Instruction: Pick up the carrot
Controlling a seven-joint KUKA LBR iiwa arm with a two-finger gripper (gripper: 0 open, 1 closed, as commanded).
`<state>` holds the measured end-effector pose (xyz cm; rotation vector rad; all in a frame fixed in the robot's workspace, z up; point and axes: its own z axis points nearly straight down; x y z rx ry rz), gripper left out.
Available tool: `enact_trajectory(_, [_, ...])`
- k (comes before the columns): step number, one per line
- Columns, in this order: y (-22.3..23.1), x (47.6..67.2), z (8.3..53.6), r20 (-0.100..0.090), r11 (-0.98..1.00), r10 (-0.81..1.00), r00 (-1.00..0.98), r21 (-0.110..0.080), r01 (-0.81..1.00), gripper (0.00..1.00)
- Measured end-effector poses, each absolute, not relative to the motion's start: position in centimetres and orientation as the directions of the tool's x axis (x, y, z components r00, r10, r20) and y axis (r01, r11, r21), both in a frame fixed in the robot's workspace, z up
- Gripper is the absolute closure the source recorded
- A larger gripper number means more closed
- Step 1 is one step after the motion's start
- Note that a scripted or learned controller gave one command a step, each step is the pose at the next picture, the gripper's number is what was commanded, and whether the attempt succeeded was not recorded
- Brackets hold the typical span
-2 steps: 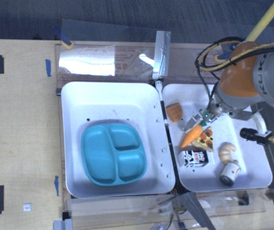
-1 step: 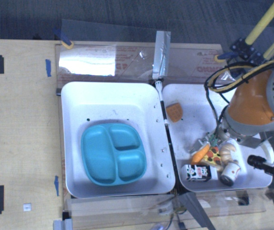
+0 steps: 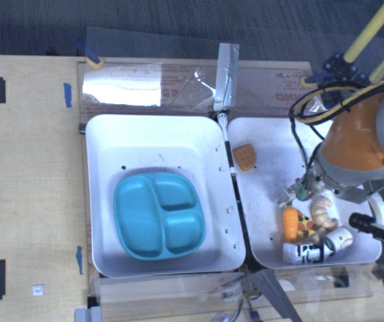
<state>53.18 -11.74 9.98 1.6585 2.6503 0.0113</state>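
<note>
- The carrot lies in the right bin, in that bin's lower right part, among a small huddle of other items. It is an orange piece standing roughly lengthwise up and down in the camera view.
- Touching or just beside the carrot on its right sits a red-and-yellow item; beyond that, a pale croissant-like pastry. Just below the carrot lies a white can with dark lettering, and to the right of the can a small white ball-like item.
- Well apart from the carrot, near the right bin's upper left corner, is a tan cracker-like square.
- The left bin holds a blue divided plate, far from the carrot.
- The arm hangs over the right bin, above and to the right of the carrot. The gripper is low, just above the carrot's upper end and beside the pastry.
- I cannot tell how wide the gripper stands, nor whether anything is in it; the wrist covers it.
- Progress, as I judge it: the approach looks mostly made, but the carrot rests on the bin floor, so the pick is not done. Closing on the carrot and lifting it clear of its neighbours are left.
</note>
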Motion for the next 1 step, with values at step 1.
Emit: enact_trajectory(1, [-1.94, 49.89, 18.50, 0.001, 0.022, 1.000, -0.022, 0.002, 1.000, 1.00])
